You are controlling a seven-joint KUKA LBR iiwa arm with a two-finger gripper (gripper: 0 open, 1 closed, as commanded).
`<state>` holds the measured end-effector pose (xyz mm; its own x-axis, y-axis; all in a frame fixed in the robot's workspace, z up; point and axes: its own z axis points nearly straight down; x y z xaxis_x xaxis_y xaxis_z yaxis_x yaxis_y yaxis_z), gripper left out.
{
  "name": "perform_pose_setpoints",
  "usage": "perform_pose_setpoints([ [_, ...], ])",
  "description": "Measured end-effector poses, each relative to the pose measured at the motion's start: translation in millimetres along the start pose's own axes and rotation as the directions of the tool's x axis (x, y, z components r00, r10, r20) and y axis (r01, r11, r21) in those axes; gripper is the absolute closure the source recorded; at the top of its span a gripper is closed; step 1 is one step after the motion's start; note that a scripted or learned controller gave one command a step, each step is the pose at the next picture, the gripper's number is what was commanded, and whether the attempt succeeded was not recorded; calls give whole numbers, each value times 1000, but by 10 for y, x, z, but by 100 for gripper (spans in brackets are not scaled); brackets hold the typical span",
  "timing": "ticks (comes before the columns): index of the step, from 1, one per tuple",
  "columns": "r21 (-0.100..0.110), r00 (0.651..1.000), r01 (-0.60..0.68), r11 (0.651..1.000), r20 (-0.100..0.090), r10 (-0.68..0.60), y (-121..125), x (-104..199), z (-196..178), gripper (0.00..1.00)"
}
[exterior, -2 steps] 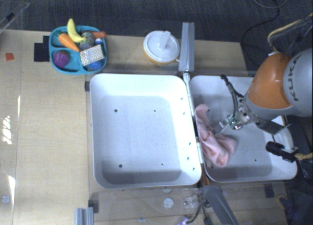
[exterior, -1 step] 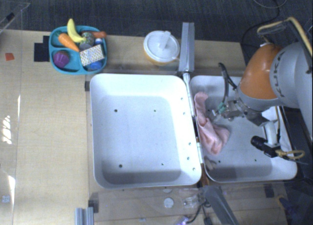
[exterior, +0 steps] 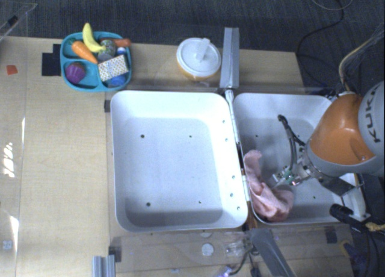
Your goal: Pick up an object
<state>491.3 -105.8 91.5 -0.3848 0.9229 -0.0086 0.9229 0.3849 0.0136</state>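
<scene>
bench (exterior: pixel 54 167) | r bin (exterior: pixel 264 113) | claw (exterior: pixel 287 177) at pink cloth (exterior: pixel 264 191)

Pink cloth (exterior: pixel 264 194); white bins (exterior: pixel 174 104); blue tray (exterior: pixel 90 84) w/ yellow banana (exterior: pixel 91 39), orange carrot (exterior: pixel 84 52); tan wood bench (exterior: pixel 54 179); orange band on the arm (exterior: pixel 340 131).

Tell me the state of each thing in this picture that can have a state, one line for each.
Pink cloth: crumpled, lying in the right bin against its left wall.
Gripper: low in the right bin, at the cloth's right edge.
Left bin: upright, flat on the bench.
Right bin: upright, beside the left bin.
Cup: upright, white lid on.
Blue tray: flat, filled with toy food.
</scene>
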Motion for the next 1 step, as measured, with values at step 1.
perform_pose_setpoints([
  [1,7,997,79,997,-5,-79,857,-347,-58,0],
])
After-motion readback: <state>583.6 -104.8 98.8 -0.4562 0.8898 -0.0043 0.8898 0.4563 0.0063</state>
